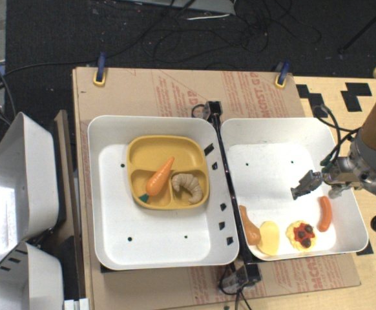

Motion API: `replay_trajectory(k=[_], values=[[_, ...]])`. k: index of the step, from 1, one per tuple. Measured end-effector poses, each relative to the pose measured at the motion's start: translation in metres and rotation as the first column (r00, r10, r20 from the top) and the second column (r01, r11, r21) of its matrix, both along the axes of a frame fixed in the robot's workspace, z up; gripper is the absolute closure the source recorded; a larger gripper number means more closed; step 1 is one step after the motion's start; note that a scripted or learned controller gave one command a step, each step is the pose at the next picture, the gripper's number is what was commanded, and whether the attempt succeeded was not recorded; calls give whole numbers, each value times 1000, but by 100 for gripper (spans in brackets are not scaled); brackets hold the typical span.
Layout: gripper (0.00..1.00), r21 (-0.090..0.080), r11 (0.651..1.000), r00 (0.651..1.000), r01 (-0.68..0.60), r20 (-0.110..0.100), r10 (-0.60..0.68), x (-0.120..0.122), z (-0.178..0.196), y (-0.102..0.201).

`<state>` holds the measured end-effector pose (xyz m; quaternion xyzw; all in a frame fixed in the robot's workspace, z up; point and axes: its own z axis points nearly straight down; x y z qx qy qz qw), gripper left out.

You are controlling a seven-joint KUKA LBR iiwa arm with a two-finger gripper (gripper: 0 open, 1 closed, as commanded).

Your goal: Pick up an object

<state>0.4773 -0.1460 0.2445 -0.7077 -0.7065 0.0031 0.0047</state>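
- Now, nearest the camera, along the front edge of the right bin point(285, 131), the loose food toys are lying in a row: a brown drumstick-shaped piece point(249, 224) against the divider, a pale yellow piece point(269, 237) touching it, then a small pizza-like round point(302, 234) with red and dark toppings.
- Just beside that round, toward the right wall, a red sausage point(325, 213) is lying lengthwise, apart from the others, which probably makes it the easiest pick since nothing is crowding its sides.
- The gripper point(303, 187) is hovering over the right bin's bare floor, just left of the sausage and above the pizza-like round, reaching in from the right on the grey arm point(369, 166) with its orange band.
- Nothing is sitting between the fingers; whether they are apart or together cannot be told, as the dark tip is too small and blurred.
- It is looking like an approach over this cluster, with the pick not yet made; which toy is the target is anyone's guess.
- Across the divider, the left bin point(107, 192) is carrying a yellow divided plate point(165, 147), which is keeping its contents corralled: a carrot point(159, 177) is lying slantwise across the compartment ridge and a pale curled shrimp-like toy point(188, 186) is resting in the right compartment.
- Farthest back, two clamps point(99, 71) are pinning the cardboard sheet point(240, 89) to the bench so the bins are not sliding.
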Motion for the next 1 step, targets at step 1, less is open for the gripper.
replay_trajectory(k=[1], values=[[0,-2,1000,1000,-3,10,3,2,5,0]])
